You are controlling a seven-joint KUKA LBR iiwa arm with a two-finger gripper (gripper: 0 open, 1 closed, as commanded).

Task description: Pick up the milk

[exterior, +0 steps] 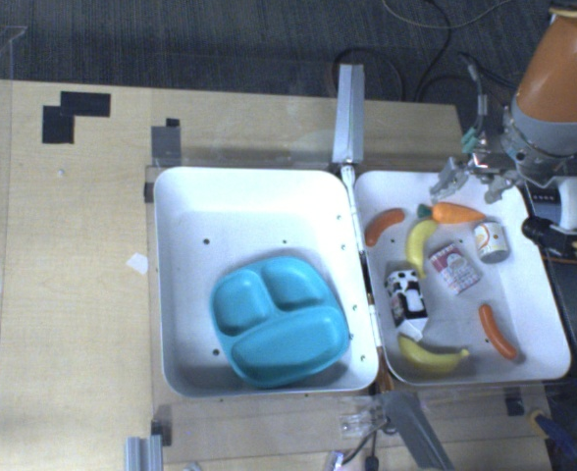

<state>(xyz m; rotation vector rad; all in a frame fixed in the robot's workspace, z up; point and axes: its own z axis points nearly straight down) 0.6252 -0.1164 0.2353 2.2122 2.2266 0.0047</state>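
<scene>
Beside the divider, milk (406,295) partly over banana (432,355).

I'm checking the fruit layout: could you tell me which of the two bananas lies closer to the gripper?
The upper banana, lying beside the carrot, is closer to the gripper. The other banana lies by the right bin's near wall.

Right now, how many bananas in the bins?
2, both in the right bin: one banana upright near the carrot, one banana along the front edge below the milk.
</scene>
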